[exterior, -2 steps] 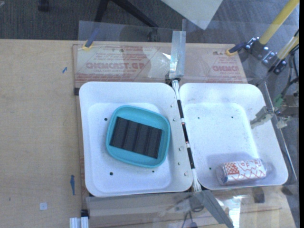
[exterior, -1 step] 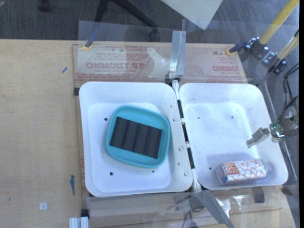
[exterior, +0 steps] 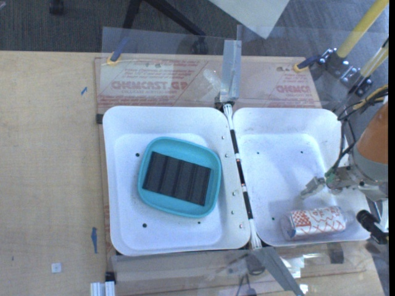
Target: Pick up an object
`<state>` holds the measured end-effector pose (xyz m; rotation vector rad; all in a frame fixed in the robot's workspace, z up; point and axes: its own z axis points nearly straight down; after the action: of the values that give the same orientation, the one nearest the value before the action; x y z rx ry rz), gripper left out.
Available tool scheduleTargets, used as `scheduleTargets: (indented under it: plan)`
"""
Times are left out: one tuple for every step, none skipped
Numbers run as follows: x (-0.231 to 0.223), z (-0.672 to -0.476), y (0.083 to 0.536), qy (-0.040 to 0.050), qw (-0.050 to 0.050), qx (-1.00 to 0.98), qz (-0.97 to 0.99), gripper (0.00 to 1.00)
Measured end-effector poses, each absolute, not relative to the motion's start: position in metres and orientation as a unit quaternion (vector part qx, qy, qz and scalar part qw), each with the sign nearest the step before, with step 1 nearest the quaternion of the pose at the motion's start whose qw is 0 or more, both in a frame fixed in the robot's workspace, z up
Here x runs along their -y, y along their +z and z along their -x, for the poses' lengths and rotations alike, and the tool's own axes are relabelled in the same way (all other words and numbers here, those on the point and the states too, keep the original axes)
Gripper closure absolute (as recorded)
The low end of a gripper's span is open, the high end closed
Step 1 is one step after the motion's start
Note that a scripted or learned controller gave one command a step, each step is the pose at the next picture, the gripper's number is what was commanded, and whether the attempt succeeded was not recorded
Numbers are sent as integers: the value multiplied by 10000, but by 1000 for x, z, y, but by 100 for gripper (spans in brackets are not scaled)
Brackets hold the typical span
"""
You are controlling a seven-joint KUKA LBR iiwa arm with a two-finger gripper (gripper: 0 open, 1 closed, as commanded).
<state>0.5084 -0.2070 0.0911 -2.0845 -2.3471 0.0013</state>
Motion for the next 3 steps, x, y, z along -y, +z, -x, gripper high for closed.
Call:
scheduleTargets:
  plan:
    - [176, -482, 127, -8, -11, 8752, 4838, 0]
    - [210, -480, 171, 8, -7, 7538, 6571, 0]
    - [224, -481, 215, 14, -4, 6252, 7805, 0]
